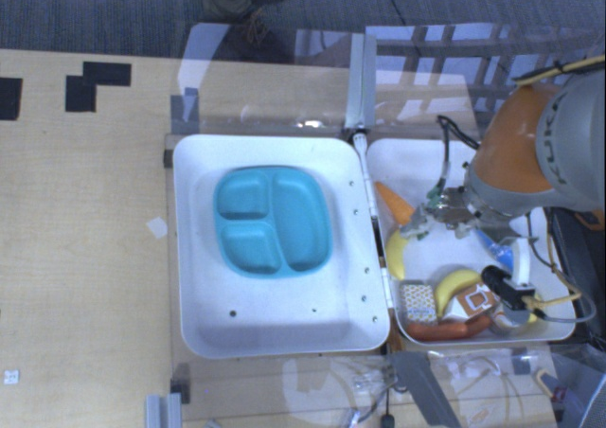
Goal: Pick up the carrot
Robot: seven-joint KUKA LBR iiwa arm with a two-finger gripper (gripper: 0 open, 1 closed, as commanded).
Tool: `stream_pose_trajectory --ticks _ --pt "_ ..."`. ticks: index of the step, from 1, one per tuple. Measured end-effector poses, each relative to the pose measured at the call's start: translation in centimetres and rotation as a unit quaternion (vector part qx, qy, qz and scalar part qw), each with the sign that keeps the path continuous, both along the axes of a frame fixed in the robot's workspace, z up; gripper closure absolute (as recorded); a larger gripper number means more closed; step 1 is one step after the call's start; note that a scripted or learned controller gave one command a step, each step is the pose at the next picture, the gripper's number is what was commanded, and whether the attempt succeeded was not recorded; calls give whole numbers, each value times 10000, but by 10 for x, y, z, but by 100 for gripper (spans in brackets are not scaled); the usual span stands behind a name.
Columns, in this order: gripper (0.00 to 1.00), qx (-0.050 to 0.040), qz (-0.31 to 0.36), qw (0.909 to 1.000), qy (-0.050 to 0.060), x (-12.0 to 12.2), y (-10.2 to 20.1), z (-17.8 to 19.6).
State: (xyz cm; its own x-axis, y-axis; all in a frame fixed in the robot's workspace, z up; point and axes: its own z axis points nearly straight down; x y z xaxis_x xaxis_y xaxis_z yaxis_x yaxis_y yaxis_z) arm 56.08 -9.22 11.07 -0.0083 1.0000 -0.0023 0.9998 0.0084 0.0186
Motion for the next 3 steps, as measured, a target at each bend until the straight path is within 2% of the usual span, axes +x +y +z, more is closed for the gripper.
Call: stream_pose_trajectory --ticks 1,2,3 --pt "0 0 406 9992 34 58 -1 -23" --pt "100 7 411 9992 6 60 1 -12" --pt "100 4 713 9974 60 107 93 75"
